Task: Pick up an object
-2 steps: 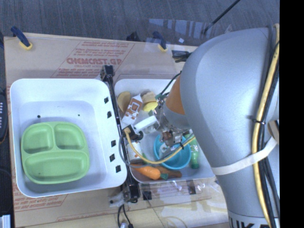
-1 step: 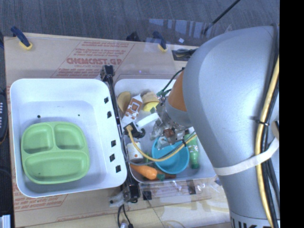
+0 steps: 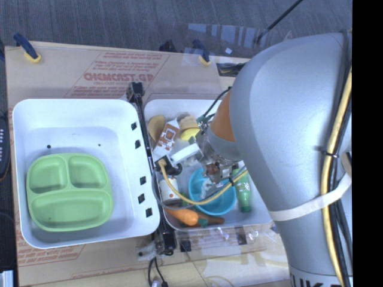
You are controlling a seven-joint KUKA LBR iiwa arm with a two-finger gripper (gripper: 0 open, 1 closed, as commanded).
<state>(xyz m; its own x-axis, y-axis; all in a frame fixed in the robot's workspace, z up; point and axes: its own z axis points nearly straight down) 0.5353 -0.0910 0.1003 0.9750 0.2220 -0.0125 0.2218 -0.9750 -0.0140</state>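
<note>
My arm point(image 3: 293, 130) fills the right side of the scene, its grey bulk hanging over the right bin point(image 3: 157, 109) with the orange band point(image 3: 222, 121) just showing. My claw point(image 3: 214, 171) is down among the clutter there, over the blue bowl point(image 3: 206, 201) — whether it is apart or together I cannot tell, and nothing shows clearly in its grip. Things I could pick lie around it: a carrot point(image 3: 184, 216) at the near edge, a green bottle point(image 3: 243, 196) to the right of the bowl, a yellow piece point(image 3: 157, 126) and a small printed box point(image 3: 168, 137) toward the far left corner. A yellow cable point(image 3: 170, 191) curls past the bowl. In the left bin point(image 3: 72, 115) rests a green divided plate point(image 3: 69, 191), well apart from my claw. Both bins sit on the desk point(image 3: 108, 73).
</note>
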